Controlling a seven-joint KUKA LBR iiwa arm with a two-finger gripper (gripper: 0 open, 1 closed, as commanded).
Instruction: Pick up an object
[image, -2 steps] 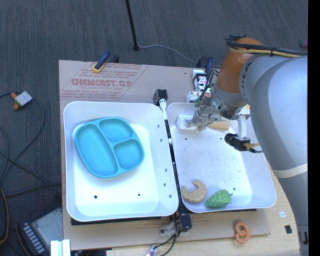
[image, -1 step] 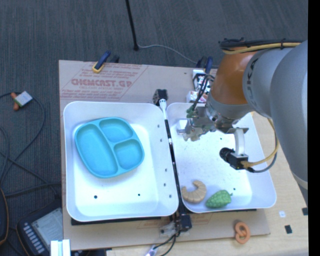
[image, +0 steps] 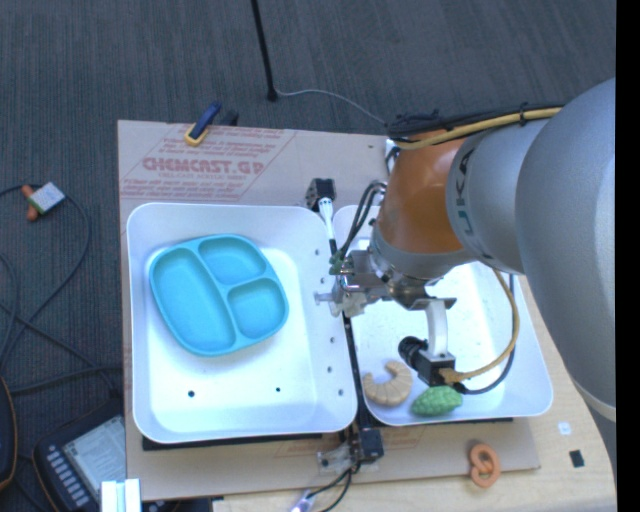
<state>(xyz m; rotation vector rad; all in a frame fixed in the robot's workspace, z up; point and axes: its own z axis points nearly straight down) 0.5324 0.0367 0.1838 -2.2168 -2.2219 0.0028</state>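
A tan croissant-shaped piece (image: 388, 385) lies at the front of the right bin (image: 530, 385), and a green bumpy piece (image: 437, 401) rests just to its right. My gripper (image: 392, 292) hangs over the left half of that bin, behind both pieces and apart from them, largely covered by the orange wrist band and grey arm. Nothing shows in its grasp.
The left bin (image: 180, 400) holds a blue divided plate (image: 218, 292). An orange ring-shaped piece (image: 484, 464) lies on the cardboard in front of the right bin. A blue and yellow tool (image: 204, 122) sits at the board's back edge. The big grey arm covers the right bin's far side.
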